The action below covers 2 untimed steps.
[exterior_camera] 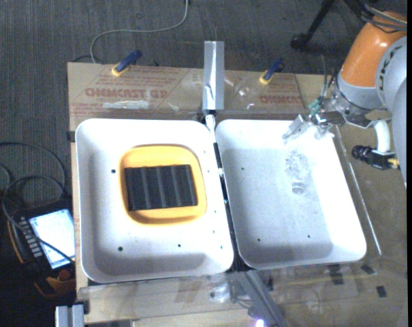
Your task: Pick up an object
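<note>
Tablet thing with a lit screen sits on the floor at my far left, cables around it. Next over, the left bin holds a yellow tray-like object with a dark ribbed insert, lying flat in the middle. The right bin has what looks like a small clear object, hard for me to make out. The claw hangs over that bin's top right corner, well apart from the yellow piece, with nothing between its fingers. I can't tell if they're spread or closed. Two blue clamps pin the board at the back of the surface.
</note>
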Available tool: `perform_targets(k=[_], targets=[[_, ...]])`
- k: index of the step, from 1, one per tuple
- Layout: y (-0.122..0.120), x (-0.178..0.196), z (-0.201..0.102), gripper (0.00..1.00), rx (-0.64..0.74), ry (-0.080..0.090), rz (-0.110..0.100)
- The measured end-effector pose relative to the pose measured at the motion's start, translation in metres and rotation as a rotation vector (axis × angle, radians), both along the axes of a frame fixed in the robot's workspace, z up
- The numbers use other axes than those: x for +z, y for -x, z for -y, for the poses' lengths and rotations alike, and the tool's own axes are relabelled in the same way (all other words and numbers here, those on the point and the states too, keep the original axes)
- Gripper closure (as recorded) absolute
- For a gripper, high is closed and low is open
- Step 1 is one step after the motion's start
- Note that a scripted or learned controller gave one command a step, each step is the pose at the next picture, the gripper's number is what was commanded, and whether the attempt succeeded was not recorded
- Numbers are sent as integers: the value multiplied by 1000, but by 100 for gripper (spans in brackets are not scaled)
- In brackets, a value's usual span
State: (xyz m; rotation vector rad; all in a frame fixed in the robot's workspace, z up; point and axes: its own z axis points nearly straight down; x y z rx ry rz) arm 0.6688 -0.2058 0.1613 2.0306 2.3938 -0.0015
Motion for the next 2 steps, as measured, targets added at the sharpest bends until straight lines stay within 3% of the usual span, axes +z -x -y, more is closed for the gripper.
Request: perform_targets(k=[1,2], targets=[[16,-68,5,0,48,-13,-2],[41,-67,-24,0,170,6,14]])
